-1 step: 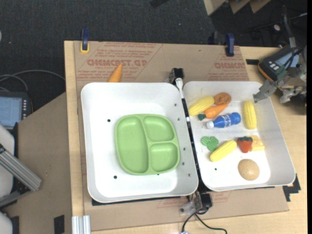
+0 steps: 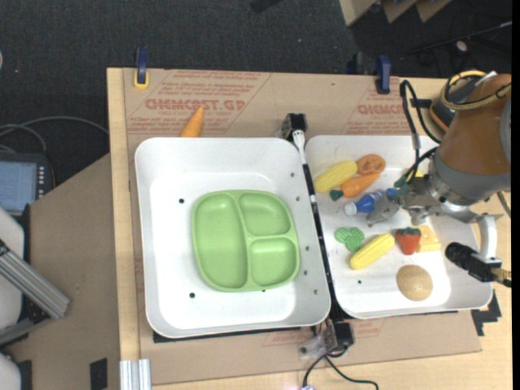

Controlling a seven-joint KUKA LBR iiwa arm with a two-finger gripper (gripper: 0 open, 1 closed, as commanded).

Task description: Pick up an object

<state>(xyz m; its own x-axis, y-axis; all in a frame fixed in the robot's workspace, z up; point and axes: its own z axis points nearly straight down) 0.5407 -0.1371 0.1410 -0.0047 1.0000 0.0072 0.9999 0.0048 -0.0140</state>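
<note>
While the gripper point(image 2: 400, 205) is seen low over the right white bin point(image 2: 382, 303), whether anything is caught in it can't be told — that end is a dark blur of metal from this angle. It is parked just beside a small blue-and-white plastic bottle-like toy point(image 2: 363, 205), and a red strawberry-shaped toy with a green top point(image 2: 409, 240) sits just below it, close to a pale yellow block point(image 2: 428, 238).

Going outward, two yellow plastic corn cobs are spotted — one point(image 2: 335, 174) near the top of the bin, one point(image 2: 371, 250) lower down — plus an orange carrot-shaped toy point(image 2: 356, 185), an orange round piece point(image 2: 370, 164), a little green leafy toy point(image 2: 350, 236) and a tan round potato-like lump point(image 2: 414, 282) toward the bottom edge. Every one of these looks to be lying flat on the bin floor.

Over in the left white bin point(image 2: 162, 169), a light green divided plastic plate point(image 2: 245, 240) is left alone, and an orange cone-shaped piece point(image 2: 192, 123) is lying outside on the wooden board point(image 2: 236, 96).

So the pick is judged not done yet: nothing is seen lifted, and a closing and a raise are what's left.
</note>
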